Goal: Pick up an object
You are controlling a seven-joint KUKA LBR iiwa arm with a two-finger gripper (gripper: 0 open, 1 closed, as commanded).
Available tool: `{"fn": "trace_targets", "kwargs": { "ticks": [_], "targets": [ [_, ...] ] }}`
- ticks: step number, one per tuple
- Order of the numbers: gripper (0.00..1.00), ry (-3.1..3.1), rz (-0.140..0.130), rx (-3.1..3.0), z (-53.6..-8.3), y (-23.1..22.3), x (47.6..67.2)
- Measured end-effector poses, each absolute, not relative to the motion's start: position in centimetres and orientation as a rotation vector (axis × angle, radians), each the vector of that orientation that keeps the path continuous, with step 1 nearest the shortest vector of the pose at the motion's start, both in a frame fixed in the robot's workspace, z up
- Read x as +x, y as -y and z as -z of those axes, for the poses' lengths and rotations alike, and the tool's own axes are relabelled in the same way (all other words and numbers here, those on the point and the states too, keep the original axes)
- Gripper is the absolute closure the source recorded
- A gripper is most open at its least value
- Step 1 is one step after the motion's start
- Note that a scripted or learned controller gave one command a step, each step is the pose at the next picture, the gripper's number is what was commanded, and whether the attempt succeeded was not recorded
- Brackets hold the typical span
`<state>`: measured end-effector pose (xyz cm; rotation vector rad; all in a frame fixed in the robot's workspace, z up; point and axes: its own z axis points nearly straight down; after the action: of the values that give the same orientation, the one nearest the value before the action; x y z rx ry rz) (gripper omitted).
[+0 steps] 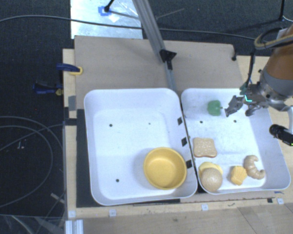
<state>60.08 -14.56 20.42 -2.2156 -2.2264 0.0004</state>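
Note:
My gripper (244,108) hangs over the back of the right bin (234,135), its two fingers spread open with nothing between them. A small green object (214,107) lies just left of it, apart from the fingers. Toward the front of the same bin lie a slice of toast (204,147), a round beige bun (211,177), a yellow chunk (238,175) and a tan croissant (254,166). A yellow bowl (164,167) sits at the front right of the left bin (122,130).
A grey pole (151,26) slants in from the top and ends at the back edge between the bins. Blue and yellow clamps (68,69) grip the bench's left side. Cables run over the dark floor at left.

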Motion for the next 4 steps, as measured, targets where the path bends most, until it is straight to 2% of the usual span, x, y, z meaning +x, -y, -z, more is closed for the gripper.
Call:
{"fn": "trace_targets", "kwargs": {
  "ticks": [1,3,4],
  "targets": [
    [0.00,2.227,0.000,-2.216,-20.5,14.6,60.1],
    [0.00,2.221,-0.002,-2.220,-9.0,14.5,59.8],
    [1.00,2.224,0.004,-2.225,-10.4,14.5,60.0]
  ]
}}
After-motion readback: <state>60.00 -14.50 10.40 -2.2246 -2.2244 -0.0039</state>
